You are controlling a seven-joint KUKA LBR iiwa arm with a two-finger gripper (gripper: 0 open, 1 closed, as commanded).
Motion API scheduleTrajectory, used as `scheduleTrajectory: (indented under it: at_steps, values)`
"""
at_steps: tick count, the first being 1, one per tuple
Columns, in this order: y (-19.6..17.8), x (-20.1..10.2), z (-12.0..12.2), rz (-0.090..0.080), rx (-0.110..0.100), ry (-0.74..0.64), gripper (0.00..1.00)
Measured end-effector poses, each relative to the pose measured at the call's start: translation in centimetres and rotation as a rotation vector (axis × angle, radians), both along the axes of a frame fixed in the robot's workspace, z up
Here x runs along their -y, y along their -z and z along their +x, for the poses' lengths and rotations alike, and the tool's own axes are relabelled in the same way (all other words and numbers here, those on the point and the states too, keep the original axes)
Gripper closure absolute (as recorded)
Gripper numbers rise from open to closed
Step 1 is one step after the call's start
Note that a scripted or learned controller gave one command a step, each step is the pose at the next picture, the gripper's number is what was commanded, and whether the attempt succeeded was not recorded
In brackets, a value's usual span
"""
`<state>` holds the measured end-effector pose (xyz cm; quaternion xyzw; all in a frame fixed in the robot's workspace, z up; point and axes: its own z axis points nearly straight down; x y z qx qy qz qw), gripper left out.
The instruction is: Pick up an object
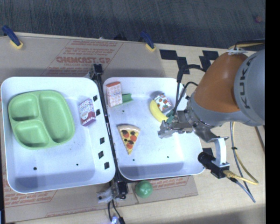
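Light falls evenly from above, bright without harshness. The two shallow white plastic bins [144, 169] read nearly washed out, with soft grey shading along their near walls. Shadows under the objects are faint and short. The grey arm's orange band [218, 85] carries a mild sheen. The picture is slightly soft and grainy throughout; the dark carpet [130, 8] at the top looks dim.

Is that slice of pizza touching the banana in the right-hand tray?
Apart. The camera view shows the pizza slice lying alone, with bare white floor of the right bin between it and the banana.
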<state>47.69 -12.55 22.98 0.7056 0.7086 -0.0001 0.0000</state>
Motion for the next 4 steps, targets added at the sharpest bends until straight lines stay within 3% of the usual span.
scheduleTrajectory:
  at_steps: [1,2,3,4]
  values:
    - [0.1,0.0,0.0,0.0,-0.001,-0.001,0.0]
    - [13.7,2.6,0.0,0.001,-0.004,-0.002,0.0]
    - [13.8,2.9,6.1,0.001,-0.002,-0.001,0.0]
    - [12.8,3.0,6.1,0.001,-0.004,-0.005,1.0]
